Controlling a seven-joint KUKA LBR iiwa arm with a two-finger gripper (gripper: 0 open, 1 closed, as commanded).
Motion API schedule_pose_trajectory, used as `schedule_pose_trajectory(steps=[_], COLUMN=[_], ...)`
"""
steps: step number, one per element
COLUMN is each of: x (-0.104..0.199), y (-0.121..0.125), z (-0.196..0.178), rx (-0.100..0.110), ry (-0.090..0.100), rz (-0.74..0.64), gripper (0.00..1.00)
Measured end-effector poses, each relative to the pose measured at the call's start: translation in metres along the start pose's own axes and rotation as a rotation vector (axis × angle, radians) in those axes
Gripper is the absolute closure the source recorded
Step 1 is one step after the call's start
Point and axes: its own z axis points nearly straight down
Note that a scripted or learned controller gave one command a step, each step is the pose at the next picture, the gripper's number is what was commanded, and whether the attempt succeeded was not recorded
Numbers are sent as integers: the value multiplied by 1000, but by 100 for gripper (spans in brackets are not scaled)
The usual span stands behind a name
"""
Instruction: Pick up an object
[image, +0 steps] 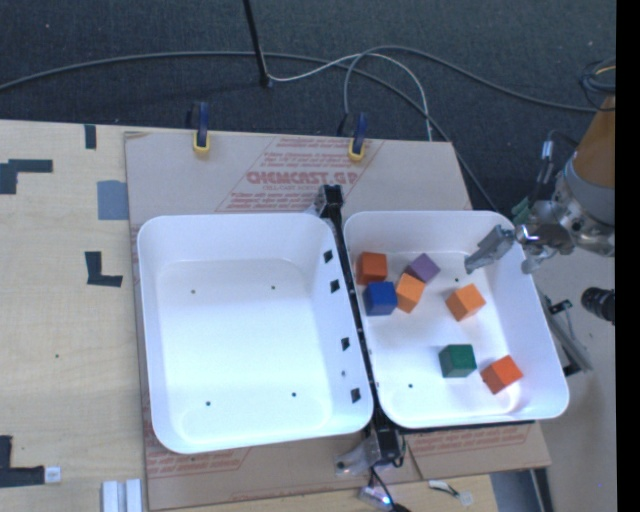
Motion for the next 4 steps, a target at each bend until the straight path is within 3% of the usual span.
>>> schedule_pose_trajectory(steps=[1,2,3,4], x=[119,50,70,69], y=[35,22,103,103], z=[89,155,184,172], rx=[7,3,-4,-5], ry=[3,0,-1,0], rz=[-10,5,-3,-1], gripper=[0,0,0,100])
